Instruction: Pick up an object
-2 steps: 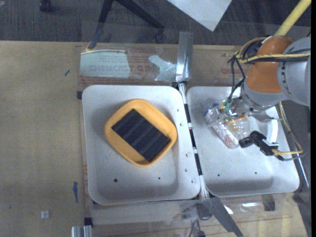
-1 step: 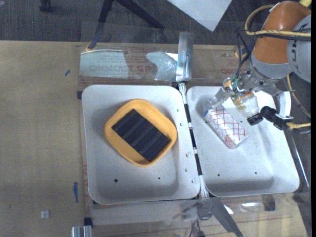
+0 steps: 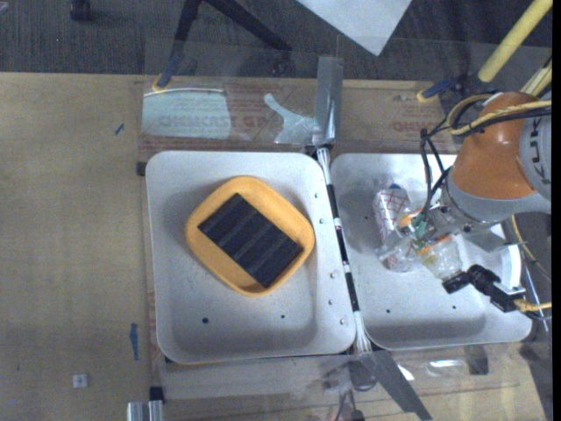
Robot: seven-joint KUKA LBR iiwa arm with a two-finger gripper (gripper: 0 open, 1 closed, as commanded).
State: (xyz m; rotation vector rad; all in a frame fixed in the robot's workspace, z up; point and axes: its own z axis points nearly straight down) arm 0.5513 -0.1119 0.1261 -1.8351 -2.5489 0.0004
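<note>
A yellow, rounded-square object (image 3: 250,234) with a black slatted top lies in the left bin (image 3: 175,323). In the right bin (image 3: 438,323) lies a clear crinkled plastic packet (image 3: 394,226) with red and white print. My gripper (image 3: 424,231) hangs low over the packet's right side, under the grey wrist and the orange band (image 3: 495,152). Wrist and cables hide the gripper's tip and where it meets the packet.
A black bracket with cables (image 3: 478,283) sticks out below the wrist over the right bin. A metal divider (image 3: 337,235) runs between the bins. Clear tape and plastic (image 3: 289,121) lie on the bench behind the bins. An office chair base (image 3: 202,7) stands beyond the bench.
</note>
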